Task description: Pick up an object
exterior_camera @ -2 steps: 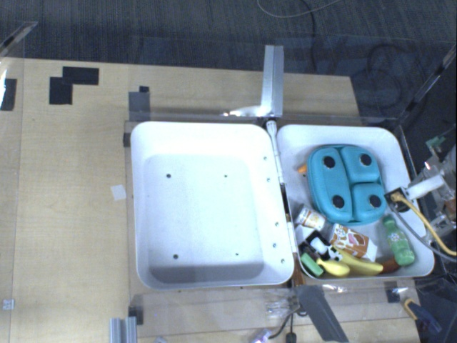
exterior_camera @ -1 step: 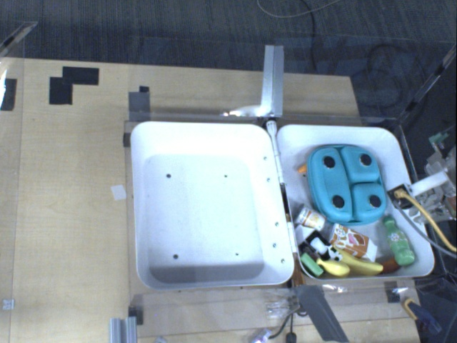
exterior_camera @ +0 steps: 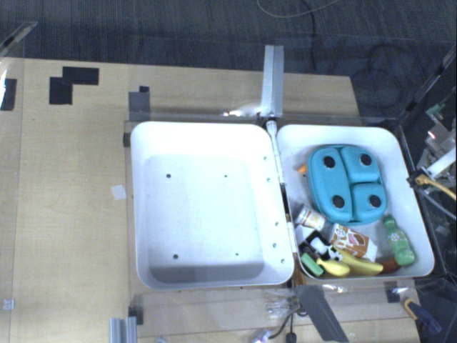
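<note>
Two white bins are sitting side by side on the light wooden bench, their inner rims touching along a shared centre line. The left bin is showing its bare white floor with a few small dark dots. The right bin is holding every loose object. A large blue moulded piece, four-lobed with a dark hole in each lobe, is lying flat and taking up the far and middle part of that bin. A small orange item is peeking out at its left edge; its identity cannot be determined. The remaining objects are crowding the near edge. A small can is lying tilted just beside the blue piece's near-left corner. A brown and white carton is resting just near of the blue piece. A yellow banana is lying along the near wall, touching the carton's lower edge. A green bottle is lying on its side near the right wall. A black and white item and a green item are sitting wedged in the near-left corner, too small to identify. A grey metal post is extending away from the point where the bins meet. Black markings are showing on the bench at far left. A thin cable is looping across the dark floor beyond. Whether the gripper is open or closed cannot be told, and no object is being held.
</note>
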### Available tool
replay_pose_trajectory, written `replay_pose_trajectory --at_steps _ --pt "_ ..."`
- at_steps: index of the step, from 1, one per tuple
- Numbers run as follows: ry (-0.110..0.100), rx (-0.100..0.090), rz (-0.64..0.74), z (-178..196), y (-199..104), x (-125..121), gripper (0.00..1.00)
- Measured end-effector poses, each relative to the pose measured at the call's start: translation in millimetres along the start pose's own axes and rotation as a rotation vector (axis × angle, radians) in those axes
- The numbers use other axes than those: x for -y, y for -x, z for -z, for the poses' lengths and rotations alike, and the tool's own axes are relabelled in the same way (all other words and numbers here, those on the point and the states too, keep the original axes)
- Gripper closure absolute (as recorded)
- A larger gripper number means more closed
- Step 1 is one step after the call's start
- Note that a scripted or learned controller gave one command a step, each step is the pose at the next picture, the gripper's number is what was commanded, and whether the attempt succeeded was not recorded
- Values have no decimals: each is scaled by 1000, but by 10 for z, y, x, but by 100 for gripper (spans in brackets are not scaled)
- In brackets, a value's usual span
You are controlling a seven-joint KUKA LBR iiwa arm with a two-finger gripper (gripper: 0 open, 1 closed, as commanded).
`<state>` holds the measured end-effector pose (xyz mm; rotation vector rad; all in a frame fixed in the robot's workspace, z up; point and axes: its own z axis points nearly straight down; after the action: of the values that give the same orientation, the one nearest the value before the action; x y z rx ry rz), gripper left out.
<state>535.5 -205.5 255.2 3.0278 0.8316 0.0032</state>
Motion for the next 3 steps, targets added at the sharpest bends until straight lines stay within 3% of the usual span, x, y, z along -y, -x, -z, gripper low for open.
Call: replay_pose_trajectory --at_steps 1,2,3 --pt "-2 1 -34 -186 180 641 100" --pt "1 -1 224 78 -308 211 100" --pt "2 -1 621 -259 -569 -126 100"
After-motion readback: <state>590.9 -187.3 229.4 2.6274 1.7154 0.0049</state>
